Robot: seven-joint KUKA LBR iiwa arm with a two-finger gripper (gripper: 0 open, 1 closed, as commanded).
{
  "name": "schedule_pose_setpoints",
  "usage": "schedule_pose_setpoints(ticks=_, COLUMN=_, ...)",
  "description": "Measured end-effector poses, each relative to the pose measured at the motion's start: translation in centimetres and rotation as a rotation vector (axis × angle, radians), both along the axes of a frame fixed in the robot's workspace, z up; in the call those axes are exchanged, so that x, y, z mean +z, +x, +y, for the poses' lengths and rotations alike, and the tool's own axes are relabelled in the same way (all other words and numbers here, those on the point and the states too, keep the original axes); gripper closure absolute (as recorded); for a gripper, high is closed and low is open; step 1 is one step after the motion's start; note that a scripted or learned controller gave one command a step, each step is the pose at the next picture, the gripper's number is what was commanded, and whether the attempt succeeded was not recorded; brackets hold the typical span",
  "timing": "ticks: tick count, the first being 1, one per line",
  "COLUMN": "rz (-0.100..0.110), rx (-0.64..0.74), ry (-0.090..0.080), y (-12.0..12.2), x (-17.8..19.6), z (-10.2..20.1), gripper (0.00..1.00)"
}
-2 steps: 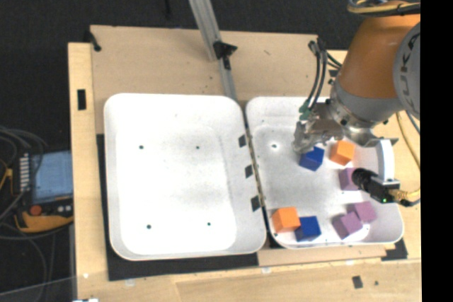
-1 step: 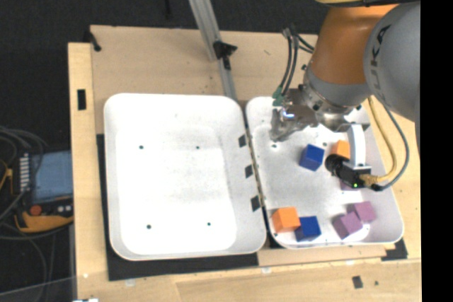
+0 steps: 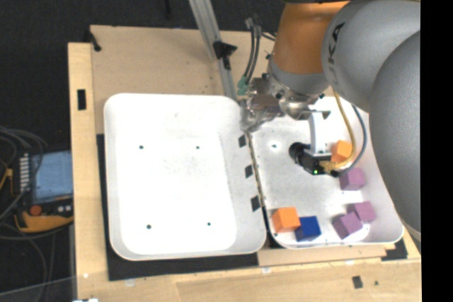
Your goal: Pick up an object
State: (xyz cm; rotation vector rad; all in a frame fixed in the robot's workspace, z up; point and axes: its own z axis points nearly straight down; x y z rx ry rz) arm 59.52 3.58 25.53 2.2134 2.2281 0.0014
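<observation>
The right bin (image 3: 283,173) holds several small blocks. An orange block (image 3: 286,218) and a blue block (image 3: 308,228) lie side by side at its near edge. Two purple blocks (image 3: 347,224) (image 3: 364,211) sit at the near right, and a third purple block (image 3: 352,179) lies further back. Another orange block (image 3: 342,150) rests beside a black fitting (image 3: 304,155) on the arm's cable. My gripper (image 3: 253,109) hangs over the far left corner of the right bin, well away from every block. The grey wrist hides its tip.
The left bin (image 3: 173,173) lies to the left, sharing a raised rim with the right one. A slanted metal pole (image 3: 205,18) stands behind the bins. The big grey arm (image 3: 375,46) covers the right bin's far right part. Cables and a handset (image 3: 42,187) lie off the bench at left.
</observation>
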Motion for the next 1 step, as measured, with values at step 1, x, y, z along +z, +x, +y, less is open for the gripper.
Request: schedule_pose_setpoints(ticks=1, rz=-0.002, rx=0.0, ry=0.0, y=2.44, x=0.39, z=4.41, gripper=1.0)
